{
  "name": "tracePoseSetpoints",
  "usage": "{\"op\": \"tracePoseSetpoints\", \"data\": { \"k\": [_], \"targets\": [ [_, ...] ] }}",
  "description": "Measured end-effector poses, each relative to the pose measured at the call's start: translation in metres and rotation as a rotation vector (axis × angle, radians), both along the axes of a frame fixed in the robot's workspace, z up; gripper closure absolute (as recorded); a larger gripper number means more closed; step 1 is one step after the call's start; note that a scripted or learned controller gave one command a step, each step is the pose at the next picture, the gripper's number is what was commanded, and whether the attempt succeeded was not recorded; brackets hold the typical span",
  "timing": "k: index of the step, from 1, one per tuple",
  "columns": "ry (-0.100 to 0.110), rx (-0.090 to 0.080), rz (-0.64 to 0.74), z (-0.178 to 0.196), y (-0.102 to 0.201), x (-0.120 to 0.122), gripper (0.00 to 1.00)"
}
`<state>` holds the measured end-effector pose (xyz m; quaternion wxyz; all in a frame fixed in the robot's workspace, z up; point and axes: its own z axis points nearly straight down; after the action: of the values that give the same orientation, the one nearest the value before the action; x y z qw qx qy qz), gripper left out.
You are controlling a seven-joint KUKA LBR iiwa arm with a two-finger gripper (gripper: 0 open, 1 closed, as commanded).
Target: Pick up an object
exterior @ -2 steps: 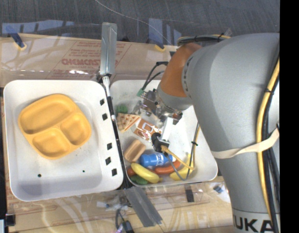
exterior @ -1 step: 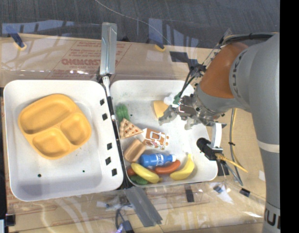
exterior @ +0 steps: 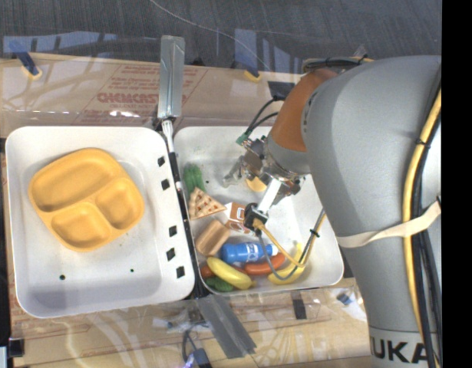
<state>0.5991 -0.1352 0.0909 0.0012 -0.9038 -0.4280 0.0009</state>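
My bench (exterior: pixel 105 90) is brown cardboard with red print under a shiny film, with dark ribbed floor (exterior: pixel 67 6) beyond it. On it two glossy white bins stand side by side, and the left bin (exterior: pixel 36 282) bears a smooth yellow plate (exterior: pixel 86 198) moulded into three hollows. My claw (exterior: pixel 240 170) hangs over the far middle of the right bin (exterior: pixel 212 144), and whether it is released or clenched I cannot tell; the things to pick lie heaped toward the near side: a green piece (exterior: pixel 193 179), a gridded waffle wedge (exterior: pixel 206 205), a tan bun (exterior: pixel 212 238), a rounded blue bottle (exterior: pixel 242 252), a curved banana (exterior: pixel 229 274) and a red sausage (exterior: pixel 265 267).
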Motion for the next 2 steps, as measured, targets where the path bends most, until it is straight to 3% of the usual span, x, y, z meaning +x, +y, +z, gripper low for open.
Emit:
{"op": "tracePoseSetpoints", "data": {
  "k": [1,2],
  "targets": [
    [0.002,0.000,-0.036,0.000,0.012,-0.056,0.00],
    [-0.001,0.002,-0.018,0.002,-0.063,-0.097,0.00]
  ]
}}
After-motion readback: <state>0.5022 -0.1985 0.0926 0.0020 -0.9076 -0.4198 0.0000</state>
